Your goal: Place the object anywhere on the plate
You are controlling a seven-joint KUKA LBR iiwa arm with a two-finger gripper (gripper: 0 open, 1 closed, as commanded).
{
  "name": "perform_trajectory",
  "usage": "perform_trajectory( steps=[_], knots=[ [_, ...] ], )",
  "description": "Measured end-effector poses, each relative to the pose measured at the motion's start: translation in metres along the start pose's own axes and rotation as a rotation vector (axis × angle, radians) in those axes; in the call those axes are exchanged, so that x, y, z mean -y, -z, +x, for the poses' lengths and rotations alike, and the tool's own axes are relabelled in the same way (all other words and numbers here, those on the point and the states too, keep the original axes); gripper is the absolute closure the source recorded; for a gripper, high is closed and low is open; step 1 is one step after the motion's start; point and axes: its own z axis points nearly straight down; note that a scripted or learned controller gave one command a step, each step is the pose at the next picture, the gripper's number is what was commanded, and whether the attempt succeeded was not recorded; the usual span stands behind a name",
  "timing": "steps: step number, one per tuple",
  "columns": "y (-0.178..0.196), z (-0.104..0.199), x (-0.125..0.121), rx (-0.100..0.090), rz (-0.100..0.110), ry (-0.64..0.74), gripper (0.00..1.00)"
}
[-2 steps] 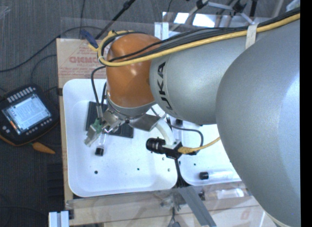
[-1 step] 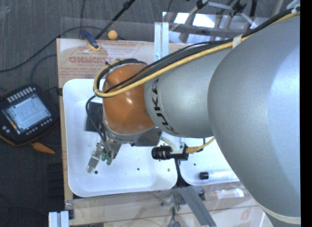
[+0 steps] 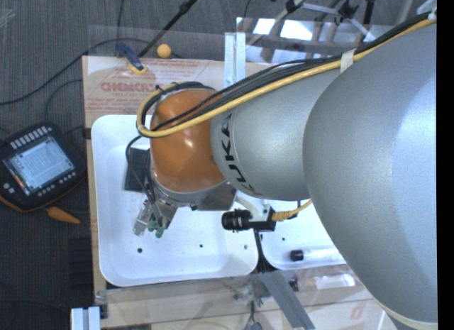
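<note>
Grey carpet (image 3: 57, 30), 2 white bins (image 3: 113, 179), 1 end effector (image 3: 149, 228)

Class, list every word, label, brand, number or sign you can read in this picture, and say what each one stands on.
"UKA": black letters on the grey arm next to the orange band; the start of the word is hidden.
Red lettering on the cardboard sheet behind the left bin: too blurred to read.
Screen of the handheld pendant on the floor: too small to read.

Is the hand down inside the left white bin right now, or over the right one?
Over the left shallow white bin: the hand points at its floor. Contact: cannot tell.
</note>
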Motion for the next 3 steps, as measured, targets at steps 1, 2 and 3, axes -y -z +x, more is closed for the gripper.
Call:
perform_trajectory(
  steps=[1,2,3],
  knots=[
    [0.085,0.003,-0.007,0.005,-0.003,0.391,1.00],
    [0.049,-0.038,-0.029,0.006,-0.001,0.639,1.00],
    [0.044,-0.093,-0.060,0.007,-0.003,0.866,1.00]
  ],
)
